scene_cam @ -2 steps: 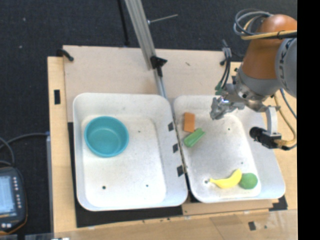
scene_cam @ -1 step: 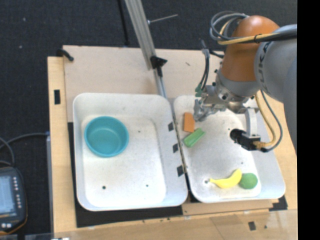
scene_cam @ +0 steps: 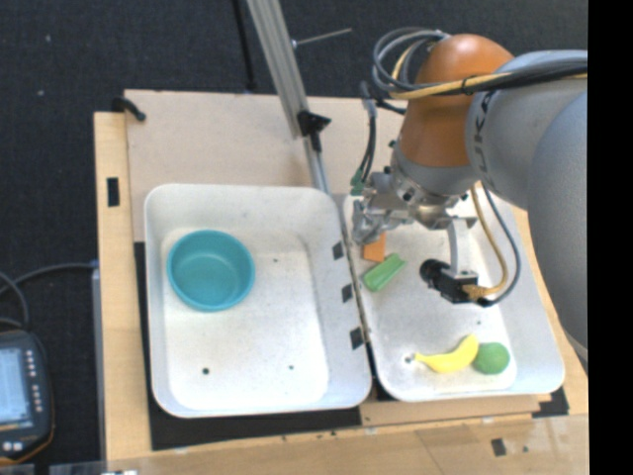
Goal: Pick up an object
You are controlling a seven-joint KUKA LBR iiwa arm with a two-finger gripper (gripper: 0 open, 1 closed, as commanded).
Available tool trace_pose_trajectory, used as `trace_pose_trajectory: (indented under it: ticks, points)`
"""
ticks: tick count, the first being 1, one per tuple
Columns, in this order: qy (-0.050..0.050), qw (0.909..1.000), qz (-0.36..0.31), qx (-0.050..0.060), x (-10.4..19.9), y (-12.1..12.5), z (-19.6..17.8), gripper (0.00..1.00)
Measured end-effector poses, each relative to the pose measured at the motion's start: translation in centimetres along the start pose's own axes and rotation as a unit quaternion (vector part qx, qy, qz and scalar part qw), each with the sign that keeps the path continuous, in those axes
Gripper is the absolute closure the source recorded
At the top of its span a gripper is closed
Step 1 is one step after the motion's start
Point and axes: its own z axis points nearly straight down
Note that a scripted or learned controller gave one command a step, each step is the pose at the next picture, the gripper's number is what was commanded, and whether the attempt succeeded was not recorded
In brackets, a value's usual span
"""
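Note:
My gripper (scene_cam: pixel 367 230) hangs over the far left corner of the right bin (scene_cam: pixel 524 354), close to the wall shared with the left bin. Directly below its tip lies a small orange block (scene_cam: pixel 374 251), touching or nearly touching it. A green block (scene_cam: pixel 383 272) lies tilted just in front of the orange one. Near the front of the right bin, a yellow banana (scene_cam: pixel 447 357) lies beside a green ball (scene_cam: pixel 492 358).
The left bin (scene_cam: pixel 247 364) holds a teal bowl (scene_cam: pixel 210 269) at its left side. A slanted metal rail (scene_cam: pixel 282 67) rises behind the bins. The arm's grey and orange body covers the back right of the right bin.

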Motion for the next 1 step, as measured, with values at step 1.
trace_pose_trajectory:
  ticks: [1]
  points:
    - [0.000, 1.0000, 0.000, 0.000, 4.96, -0.92, 0.60, 1.00]
